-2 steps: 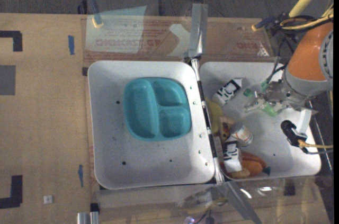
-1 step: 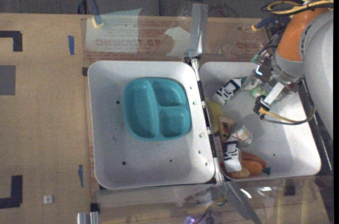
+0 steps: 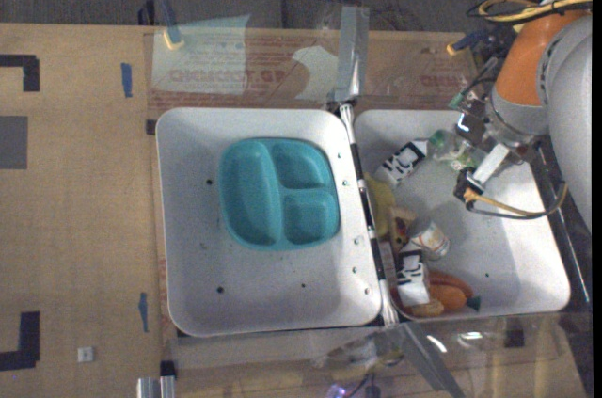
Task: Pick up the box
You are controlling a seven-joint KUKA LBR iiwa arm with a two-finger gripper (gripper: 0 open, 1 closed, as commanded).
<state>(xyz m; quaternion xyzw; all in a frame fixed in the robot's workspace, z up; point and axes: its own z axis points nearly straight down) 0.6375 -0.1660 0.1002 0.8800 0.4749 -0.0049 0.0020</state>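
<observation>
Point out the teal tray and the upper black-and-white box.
teal tray (image 3: 249, 194): camera view, inside its largest compartment.
upper black-and-white box (image 3: 403, 163): camera view, middle of its printed top face.

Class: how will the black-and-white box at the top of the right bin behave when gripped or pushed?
The box looks like small printed card, so it is probably light and crushable. Flat-sided and lying down, it should slide, not roll.

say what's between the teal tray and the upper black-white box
Between teal tray and box, just the bins' adjoining walls, in the camera view.
</observation>
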